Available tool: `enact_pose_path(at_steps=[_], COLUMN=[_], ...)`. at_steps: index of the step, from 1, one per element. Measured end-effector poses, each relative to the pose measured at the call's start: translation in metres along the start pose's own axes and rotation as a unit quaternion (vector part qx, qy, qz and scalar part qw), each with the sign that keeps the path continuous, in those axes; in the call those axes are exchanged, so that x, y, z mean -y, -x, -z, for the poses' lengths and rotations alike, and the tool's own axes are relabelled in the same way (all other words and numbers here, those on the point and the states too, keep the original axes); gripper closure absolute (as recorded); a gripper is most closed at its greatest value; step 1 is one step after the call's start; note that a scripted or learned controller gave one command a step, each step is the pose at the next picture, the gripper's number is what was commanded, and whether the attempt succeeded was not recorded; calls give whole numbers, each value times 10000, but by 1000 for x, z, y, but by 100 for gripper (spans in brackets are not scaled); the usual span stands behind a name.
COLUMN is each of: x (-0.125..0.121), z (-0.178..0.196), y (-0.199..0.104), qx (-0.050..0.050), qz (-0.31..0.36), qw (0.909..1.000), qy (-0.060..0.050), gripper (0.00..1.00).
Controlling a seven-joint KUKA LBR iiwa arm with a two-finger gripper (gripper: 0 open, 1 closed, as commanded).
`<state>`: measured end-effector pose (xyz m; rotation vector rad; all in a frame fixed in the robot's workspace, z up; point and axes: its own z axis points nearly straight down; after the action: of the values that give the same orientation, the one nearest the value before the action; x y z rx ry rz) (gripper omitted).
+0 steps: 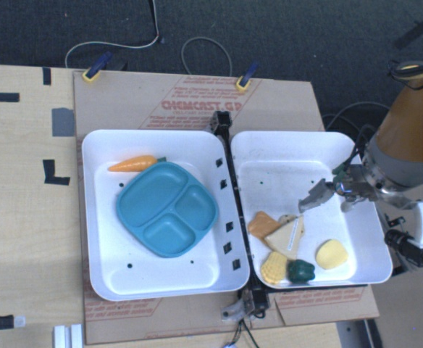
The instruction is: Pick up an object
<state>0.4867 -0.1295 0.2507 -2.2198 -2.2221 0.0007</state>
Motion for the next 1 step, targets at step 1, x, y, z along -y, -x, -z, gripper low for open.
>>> enact_pose_path(at_steps=[1], x=[-34], z=[-157], y=[-20], qx=[-1], qz=[14], qw=[10000], qy=[-10], gripper=[0])
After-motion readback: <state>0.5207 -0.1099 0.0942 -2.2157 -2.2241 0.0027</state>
